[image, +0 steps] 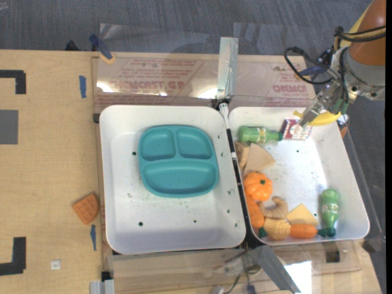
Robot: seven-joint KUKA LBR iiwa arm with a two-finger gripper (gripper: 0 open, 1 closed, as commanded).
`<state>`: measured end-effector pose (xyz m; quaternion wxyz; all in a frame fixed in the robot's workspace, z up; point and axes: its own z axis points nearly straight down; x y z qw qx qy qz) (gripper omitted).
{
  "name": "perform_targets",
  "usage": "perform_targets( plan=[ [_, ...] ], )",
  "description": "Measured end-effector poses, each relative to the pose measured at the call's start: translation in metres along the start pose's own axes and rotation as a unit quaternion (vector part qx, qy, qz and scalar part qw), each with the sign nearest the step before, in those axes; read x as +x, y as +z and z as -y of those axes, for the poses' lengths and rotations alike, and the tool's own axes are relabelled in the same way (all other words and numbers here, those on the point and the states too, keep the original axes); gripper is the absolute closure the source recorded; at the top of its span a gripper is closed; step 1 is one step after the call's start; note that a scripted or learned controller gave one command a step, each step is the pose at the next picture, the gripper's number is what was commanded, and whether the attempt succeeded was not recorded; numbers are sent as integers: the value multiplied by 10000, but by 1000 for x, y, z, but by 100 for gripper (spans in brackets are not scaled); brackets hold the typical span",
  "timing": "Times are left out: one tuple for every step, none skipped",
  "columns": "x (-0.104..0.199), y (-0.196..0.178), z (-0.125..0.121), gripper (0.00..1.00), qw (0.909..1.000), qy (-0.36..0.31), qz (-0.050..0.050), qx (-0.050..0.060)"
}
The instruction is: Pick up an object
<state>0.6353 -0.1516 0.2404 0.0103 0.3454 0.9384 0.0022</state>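
Note:
My gripper (316, 113) hangs over the far right corner of the right bin (354, 182), its fingers shut on a yellow banana-like toy (324, 119) that sticks out to both sides. Just left of it a small red and white box (296, 129) lies on the bin floor. A green bottle (258, 134) lies at the bin's far left. Nearer the front are a tan wedge (257, 158), an orange pumpkin (258, 187), a carrot (303, 230) and a second green bottle (329, 210).
The left bin (116, 182) bears a teal divided plate (177, 160). An orange waffle toy (86, 207) lies on the wooden bench to the left. A clear upright panel (228, 66) stands behind the bins. Black cables (309, 66) loop near the wrist.

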Motion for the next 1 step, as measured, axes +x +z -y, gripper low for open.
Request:
perform_targets(
  plan=[
    [60,7,-6,100,9997,-241,-72,36]
  ],
)
